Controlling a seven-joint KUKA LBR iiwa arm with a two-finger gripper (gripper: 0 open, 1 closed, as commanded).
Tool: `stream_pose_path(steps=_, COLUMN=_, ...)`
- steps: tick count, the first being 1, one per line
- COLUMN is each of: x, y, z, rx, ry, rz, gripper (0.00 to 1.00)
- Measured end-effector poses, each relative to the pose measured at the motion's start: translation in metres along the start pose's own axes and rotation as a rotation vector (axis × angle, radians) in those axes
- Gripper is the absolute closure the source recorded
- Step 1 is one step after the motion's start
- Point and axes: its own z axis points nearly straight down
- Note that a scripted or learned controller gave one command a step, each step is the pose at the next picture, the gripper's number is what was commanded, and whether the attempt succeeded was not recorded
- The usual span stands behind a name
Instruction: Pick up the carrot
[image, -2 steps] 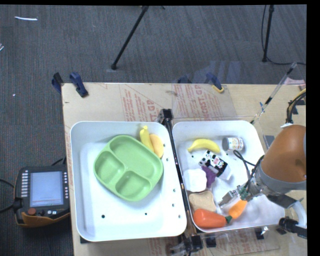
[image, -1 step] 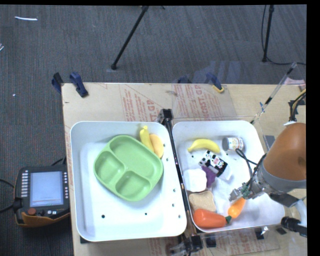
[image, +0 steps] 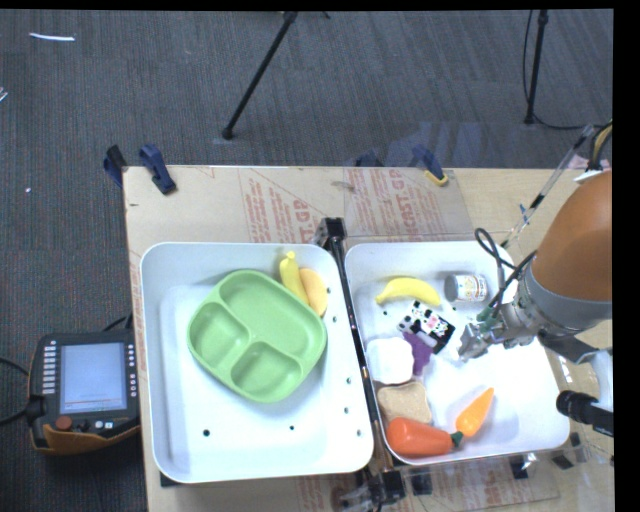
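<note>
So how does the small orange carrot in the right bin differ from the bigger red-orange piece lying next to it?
The carrot is slimmer, paler orange and lies at a slant, tip toward the upper right. The red-orange piece is fatter, deeper in colour and lies nearly level along the right bin's front wall. Both taper, sit in that bin's front part, and meet near a green stem end.

A single fixed camera looks down at a slant from above the worktop (image: 250, 195), standing far enough back to take in both white bins whole: the left bin (image: 170, 420) and the right bin (image: 530, 420) lie side by side across the lower half of the view. Dark carpet (image: 120, 80) fills the far part, with tripod legs (image: 262, 70) standing on it. The arm (image: 580, 250) enters from the right edge.
</note>
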Motion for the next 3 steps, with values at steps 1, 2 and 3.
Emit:
stream_pose_path(steps=1, x=0.0, y=-0.002, z=0.003, rx=0.008, ry=0.002, rz=0.002, gripper=0.0)
stream_pose_path(steps=2, x=-0.038, y=-0.03, z=0.122, rx=0.011, ry=0.004, rz=-0.024, gripper=0.0)
stream_pose_path(steps=3, x=-0.06, y=-0.031, z=0.121, rx=0.006, ry=0.004, rz=-0.452, gripper=0.0)
